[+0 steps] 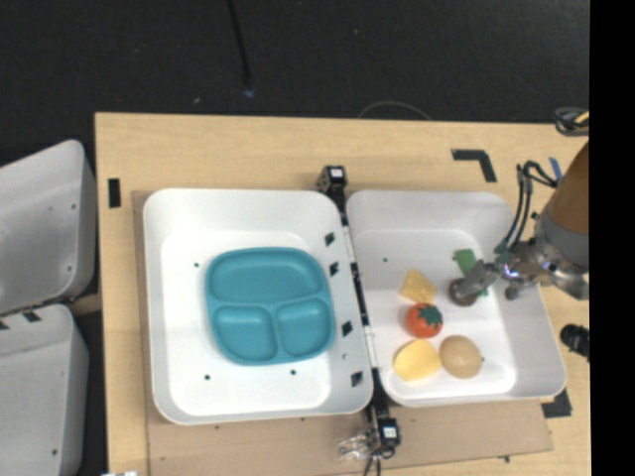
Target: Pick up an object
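Tool (466, 288) low in right bin (397, 221), beside small green item (463, 259); finger state not discernible. Nearby in that bin: yellow wedge (419, 287), tomato (424, 319), lemon (417, 361), tan potato (461, 356). Teal divided plate (268, 301) in left bin (174, 365).

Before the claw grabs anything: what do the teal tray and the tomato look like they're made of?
Teal tray: looks like molded plastic, matte, with one even color and rounded walls between its three compartments. Tomato: probably a plastic or rubber toy, uniform red with a soft sheen and a green top; hard or soft is not clear from this view.
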`<state>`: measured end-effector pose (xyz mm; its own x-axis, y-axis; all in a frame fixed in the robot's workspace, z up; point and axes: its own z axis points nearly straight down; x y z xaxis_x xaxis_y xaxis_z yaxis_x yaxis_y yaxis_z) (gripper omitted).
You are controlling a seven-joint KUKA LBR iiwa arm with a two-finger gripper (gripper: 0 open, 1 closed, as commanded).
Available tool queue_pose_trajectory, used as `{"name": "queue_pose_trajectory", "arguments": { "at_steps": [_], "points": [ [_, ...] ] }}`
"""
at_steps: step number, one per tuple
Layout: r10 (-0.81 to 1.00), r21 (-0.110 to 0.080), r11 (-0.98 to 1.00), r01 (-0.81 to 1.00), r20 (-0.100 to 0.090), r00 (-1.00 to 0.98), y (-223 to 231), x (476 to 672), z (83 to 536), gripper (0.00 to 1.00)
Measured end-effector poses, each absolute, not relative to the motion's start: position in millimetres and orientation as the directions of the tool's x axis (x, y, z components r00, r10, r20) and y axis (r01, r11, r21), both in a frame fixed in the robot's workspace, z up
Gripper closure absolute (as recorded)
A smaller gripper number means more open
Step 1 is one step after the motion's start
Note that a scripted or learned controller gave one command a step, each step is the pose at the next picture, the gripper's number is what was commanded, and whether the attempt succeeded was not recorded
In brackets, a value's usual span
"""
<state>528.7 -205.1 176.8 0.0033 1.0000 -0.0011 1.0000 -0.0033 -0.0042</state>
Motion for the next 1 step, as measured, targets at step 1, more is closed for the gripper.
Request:
{"name": "queue_pose_trajectory", "arguments": {
  "at_steps": [1],
  "points": [
    [1.000,-0.005,-0.003,1.000,-0.001,0.003,-209.0,523.7,114.2,0.00]
  ]
}}
